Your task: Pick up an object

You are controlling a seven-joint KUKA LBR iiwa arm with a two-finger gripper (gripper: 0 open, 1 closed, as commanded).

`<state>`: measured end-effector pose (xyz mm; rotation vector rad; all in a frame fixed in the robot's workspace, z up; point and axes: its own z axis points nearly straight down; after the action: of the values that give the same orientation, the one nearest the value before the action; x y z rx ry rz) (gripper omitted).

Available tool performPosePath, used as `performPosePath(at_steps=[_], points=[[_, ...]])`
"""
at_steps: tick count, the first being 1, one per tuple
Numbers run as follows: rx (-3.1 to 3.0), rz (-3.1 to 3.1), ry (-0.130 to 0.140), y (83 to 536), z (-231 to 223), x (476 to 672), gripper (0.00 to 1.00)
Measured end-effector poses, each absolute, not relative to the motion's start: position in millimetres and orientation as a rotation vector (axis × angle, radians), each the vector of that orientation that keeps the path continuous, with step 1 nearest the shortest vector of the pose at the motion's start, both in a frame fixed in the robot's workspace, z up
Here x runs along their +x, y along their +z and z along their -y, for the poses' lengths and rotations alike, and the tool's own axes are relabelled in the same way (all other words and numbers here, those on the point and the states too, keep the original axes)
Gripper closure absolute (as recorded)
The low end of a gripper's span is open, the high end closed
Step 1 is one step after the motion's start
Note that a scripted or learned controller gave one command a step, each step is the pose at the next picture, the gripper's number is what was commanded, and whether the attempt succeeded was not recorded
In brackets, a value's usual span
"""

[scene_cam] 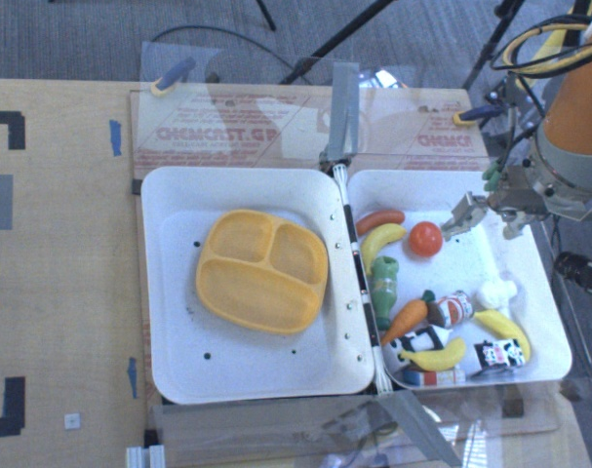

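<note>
Gripper (pixel 488 213) hanging over the right bin (pixel 544 261), near its far right side — whether its claw is apart or together cannot be told. Tomato (pixel 425 239) lying just left of it (apart from the gripper), beside a banana (pixel 378 243). Left bin (pixel 169 261) carrying a yellow divided plate (pixel 262 271).

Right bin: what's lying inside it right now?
The right bin holds a tomato, hot dog, carrot, three bananas, a green toy and small figures, piled near the front, so anything beneath is hidden.
</note>
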<state>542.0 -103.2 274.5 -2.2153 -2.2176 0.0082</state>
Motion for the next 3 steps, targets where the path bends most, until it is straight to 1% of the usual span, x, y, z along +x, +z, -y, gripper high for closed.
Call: performPosePath(at_steps=[1, 2, 3], points=[[-2.084, 2.343, 0.005, 137, 117, 555.0, 0.00], [-2.020, 2.401, 0.003, 102, 139, 645.6, 0.00], [-1.999, 2.427, -0.001, 84, 100, 667.6, 0.00]])
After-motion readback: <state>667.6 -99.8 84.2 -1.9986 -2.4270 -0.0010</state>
